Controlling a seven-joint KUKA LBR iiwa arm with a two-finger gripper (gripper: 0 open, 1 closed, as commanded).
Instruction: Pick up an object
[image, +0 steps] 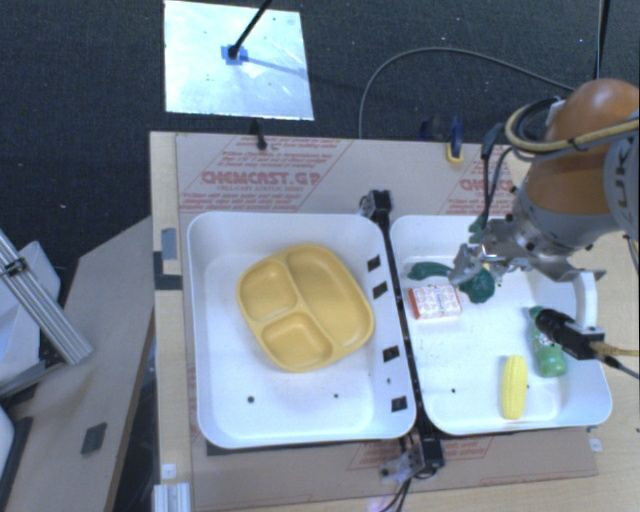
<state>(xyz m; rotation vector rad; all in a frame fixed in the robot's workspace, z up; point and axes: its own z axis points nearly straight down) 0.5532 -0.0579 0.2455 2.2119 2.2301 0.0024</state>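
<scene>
My gripper (470, 268) hangs low over the upper middle of the right bin (455, 400), under the grey and orange arm. A dark teal round object (482, 288) lies right below it, partly covered; whether they touch is unclear. A green flat piece (428, 270) sits just left of the gripper. A small white box with red print (435, 301) lies in front of it. A yellow corn cob (513, 386) rests near the bin's front right. A green bottle with a dark cap (549, 350) lies by the right wall.
The left bin (225, 400) holds a yellow divided plate (304, 305). A black divider (392, 310) runs between the bins. A shiny metal sheet (238, 60) lies beyond the bench, and cables arc behind the arm.
</scene>
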